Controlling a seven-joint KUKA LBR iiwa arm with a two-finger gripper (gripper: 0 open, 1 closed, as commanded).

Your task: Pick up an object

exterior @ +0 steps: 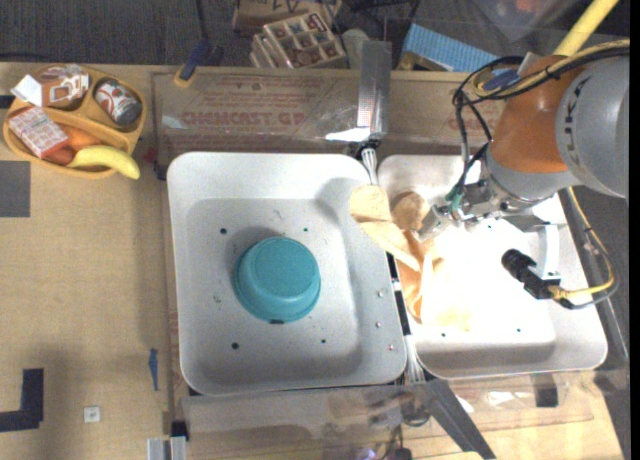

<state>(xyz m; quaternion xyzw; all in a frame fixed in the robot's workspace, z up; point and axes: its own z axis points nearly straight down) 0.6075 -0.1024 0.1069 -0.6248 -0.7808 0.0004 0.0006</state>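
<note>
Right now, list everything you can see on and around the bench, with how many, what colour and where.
Bins: two, white, side by side mid-bench.
Bowl: one, teal, upside down in the left bin.
Cloth: one, tan and orange, crumpled at the right bin's left edge, lapping the divide between bins.
Tray: one, yellow-orange, far left of the bench, holding food items.
Banana: one, yellow, on the tray's front edge.
Clutter behind the bench: boxes and cables, mixed colours, too jumbled to count.
Arm: one, grey with an orange band, reaching in from the right.
Gripper: one, dark, over the right bin beside the cloth.
</note>
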